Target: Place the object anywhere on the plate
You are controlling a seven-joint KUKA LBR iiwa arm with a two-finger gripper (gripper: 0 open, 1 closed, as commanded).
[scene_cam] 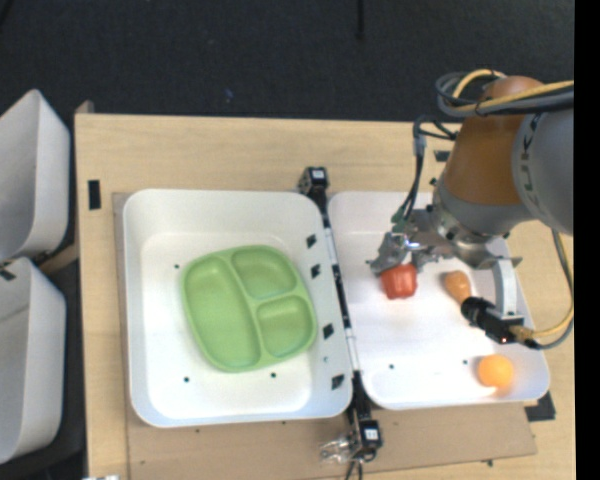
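Dark carpet surrounds a pale wooden bench point(230, 158) bearing two shallow white bins. At nine o'clock, the left bin point(140, 308) holds a light green plastic plate with three compartments point(248, 308). At three o'clock, the right bin point(420, 368) contains a small red rounded object point(400, 282), a small orange-tan lump point(457, 285) and an orange ball point(495, 371) toward five o'clock. The gripper point(398, 256) hangs just above the red object, touching or nearly so; whether it pinches it I cannot tell.
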